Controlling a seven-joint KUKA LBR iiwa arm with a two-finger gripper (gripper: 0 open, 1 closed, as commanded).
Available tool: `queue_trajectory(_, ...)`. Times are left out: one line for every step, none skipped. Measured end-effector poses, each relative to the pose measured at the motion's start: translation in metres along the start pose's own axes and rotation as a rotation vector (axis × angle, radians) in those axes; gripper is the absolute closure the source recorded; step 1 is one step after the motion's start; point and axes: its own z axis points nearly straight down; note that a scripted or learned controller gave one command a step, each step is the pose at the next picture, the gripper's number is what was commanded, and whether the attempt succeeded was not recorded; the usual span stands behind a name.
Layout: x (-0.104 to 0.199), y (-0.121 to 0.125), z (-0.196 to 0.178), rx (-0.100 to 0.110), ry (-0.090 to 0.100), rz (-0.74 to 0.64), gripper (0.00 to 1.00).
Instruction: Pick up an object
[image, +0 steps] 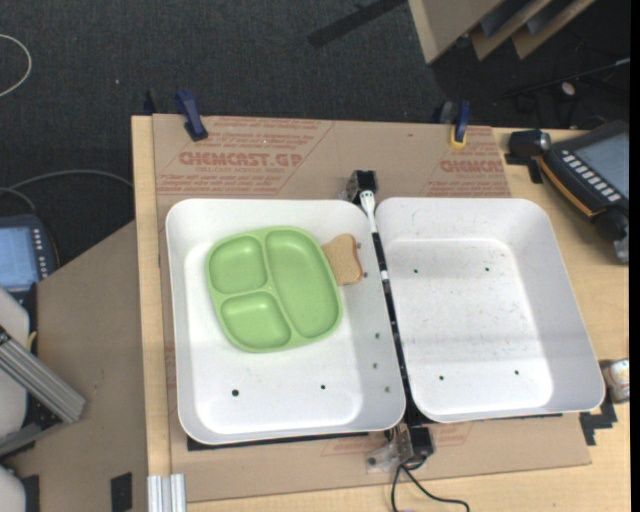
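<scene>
Left bin (200, 400) — sponge (345, 260) lengthwise top-to-bottom

Cardboard-topped bench (300, 150), two white bins side by side, left bin (270, 400), right bin (480, 380)

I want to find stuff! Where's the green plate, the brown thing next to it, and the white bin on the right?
green plate (275, 290), camera view, centre divider.
brown thing (345, 260), camera view, its middle.
right bin (470, 300), camera view, bare floor.

Two shallow white plastic bins side by side on a brown cardboard-covered bench (240, 150). In the left bin (200, 400), a light green three-compartment plate (274, 289), with a small tan sponge-like block (344, 260) touching its right rim. Right bin (560, 300) lightly speckled.
</scene>
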Motion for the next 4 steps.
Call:
queue_trajectory(0.033, 0.018, -0.156, -0.03, -0.01, -0.007, 1.0)
queue_trajectory(0.059, 0.022, -0.01, 0.006, 0.0, -0.004, 1.0)
queue_trajectory(0.157, -0.005, -0.064, -0.017, -0.002, -0.012, 1.0)
queue_trajectory(0.257, -0.01, 0.033, 0.003, -0.002, -0.013, 1.0)
